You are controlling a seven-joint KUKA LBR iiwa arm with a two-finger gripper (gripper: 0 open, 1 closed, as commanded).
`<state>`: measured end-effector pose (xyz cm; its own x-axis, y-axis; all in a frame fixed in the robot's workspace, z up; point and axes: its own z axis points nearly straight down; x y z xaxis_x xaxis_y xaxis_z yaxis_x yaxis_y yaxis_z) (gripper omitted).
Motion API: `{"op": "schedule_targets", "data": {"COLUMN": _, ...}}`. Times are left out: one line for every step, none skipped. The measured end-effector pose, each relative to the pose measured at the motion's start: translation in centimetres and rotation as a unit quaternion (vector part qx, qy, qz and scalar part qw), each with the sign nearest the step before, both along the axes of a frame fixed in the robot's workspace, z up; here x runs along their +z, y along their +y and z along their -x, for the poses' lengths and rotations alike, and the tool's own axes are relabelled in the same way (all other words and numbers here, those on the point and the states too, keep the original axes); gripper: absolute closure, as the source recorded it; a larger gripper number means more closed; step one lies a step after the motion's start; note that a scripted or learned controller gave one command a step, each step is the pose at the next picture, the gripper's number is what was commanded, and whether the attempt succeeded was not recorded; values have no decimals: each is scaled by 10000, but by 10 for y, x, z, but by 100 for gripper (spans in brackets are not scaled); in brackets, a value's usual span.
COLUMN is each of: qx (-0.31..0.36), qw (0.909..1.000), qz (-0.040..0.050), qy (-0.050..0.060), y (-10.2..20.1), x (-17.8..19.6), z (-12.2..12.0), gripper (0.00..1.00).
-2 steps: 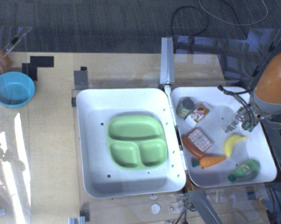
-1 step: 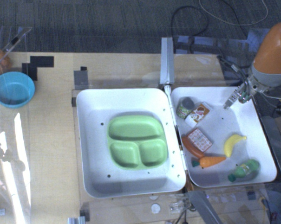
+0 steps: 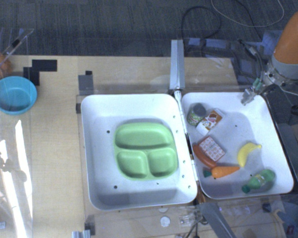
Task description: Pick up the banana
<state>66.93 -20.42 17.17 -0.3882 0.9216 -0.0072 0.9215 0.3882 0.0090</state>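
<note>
Green bottle lies below the banana, angled upper-right to lower-left; gripper state unclear.

Arm upper right — wrist angled down-left

tray in left bin, banana in right bin

Smooth, glossy white plastic in both shallow bins. Matt green plastic on the three-part tray. Waxy sheen on the yellow plastic banana. Pale wood-grain bench top, brushed grey metal divider rail.
</note>
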Motion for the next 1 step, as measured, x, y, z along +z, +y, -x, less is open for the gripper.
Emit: {"op": "schedule_targets", "data": {"qx": 2, "qw": 10000, "qz": 0, "qy": 2, "y": 0, "x": 0, "z": 0, "gripper": 0}}
